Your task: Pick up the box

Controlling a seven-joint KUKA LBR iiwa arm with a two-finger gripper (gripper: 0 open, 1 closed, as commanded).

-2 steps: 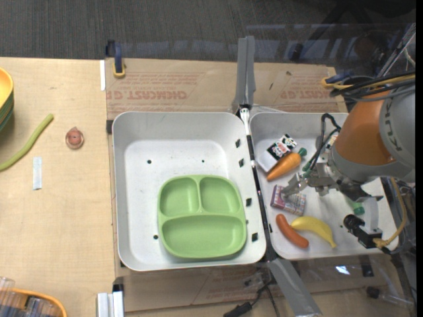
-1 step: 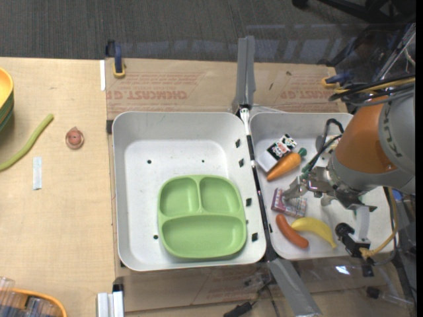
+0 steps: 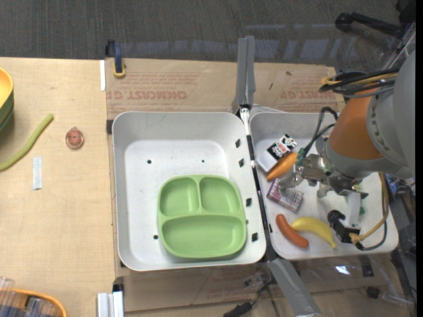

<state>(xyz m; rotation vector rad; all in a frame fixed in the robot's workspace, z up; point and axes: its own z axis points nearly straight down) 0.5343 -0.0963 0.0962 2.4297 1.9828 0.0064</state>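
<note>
The pincer [image 3: 295, 179] hangs over the box [image 3: 285, 195] in the right bin [image 3: 390, 240]; whether it grips, I cannot tell.

Green plate [image 3: 201, 217] in left bin [image 3: 129, 177]

A small box in the right-hand bin, flat on the floor

The box [image 3: 282, 147] is small and dark, mostly black, with white patches and a spot of bright colour on its upper face; its print is too small to read. It lies flat with that broad face up, turned at a slant to the bin's walls, one corner aimed at the far wall. It sits in the far left part of the right bin [image 3: 390, 240], close to the wall shared with the other bin. Its near edge meets the top of a carrot [image 3: 283, 166] lying just below it. The whole top face is in plain view.
</note>
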